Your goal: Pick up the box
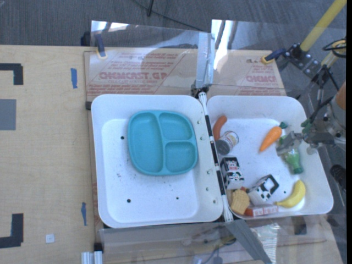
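Near edge of right bin (322,147) crowds a cracker (240,201), banana (294,196) and two cow-print items; the box (232,171), upright against the left wall, stands just beyond them, so approach from above looks cleanest. Gripper (291,142) hangs over the right side beside carrot (270,138) and green bottle (293,161), well apart from the box; fingers too blurred, cannot tell. Teal plate (163,142) sits in left bin (107,147).

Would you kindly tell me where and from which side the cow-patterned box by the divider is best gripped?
Probably from above, across the narrow sides of the box. It seems to lie flat, its long axis along the divider, with a can above and a cracker below.
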You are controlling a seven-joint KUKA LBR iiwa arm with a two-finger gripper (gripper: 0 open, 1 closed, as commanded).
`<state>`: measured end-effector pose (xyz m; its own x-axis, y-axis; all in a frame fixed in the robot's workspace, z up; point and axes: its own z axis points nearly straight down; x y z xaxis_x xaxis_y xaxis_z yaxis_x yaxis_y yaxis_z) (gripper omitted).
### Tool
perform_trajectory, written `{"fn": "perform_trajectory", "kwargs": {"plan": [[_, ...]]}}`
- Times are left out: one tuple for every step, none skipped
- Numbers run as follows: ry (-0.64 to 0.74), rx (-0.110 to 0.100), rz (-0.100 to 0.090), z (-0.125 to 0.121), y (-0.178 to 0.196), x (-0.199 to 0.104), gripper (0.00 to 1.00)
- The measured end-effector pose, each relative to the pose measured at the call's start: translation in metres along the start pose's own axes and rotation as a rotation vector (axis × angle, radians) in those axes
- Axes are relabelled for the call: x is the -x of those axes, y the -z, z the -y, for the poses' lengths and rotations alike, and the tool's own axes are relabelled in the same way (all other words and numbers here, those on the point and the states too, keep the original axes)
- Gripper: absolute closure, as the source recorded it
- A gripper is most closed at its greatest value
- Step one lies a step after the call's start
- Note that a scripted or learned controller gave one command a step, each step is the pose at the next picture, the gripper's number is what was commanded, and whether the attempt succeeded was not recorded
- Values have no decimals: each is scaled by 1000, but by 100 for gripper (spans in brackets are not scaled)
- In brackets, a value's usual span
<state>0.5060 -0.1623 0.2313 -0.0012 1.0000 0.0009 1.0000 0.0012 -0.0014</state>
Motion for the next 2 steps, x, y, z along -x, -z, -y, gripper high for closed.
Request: {"fn": "perform_trajectory", "kwargs": {"plan": [[42,13,2,22,-142,-42,0],[-18,2,2,6,-21,26,0]]}}
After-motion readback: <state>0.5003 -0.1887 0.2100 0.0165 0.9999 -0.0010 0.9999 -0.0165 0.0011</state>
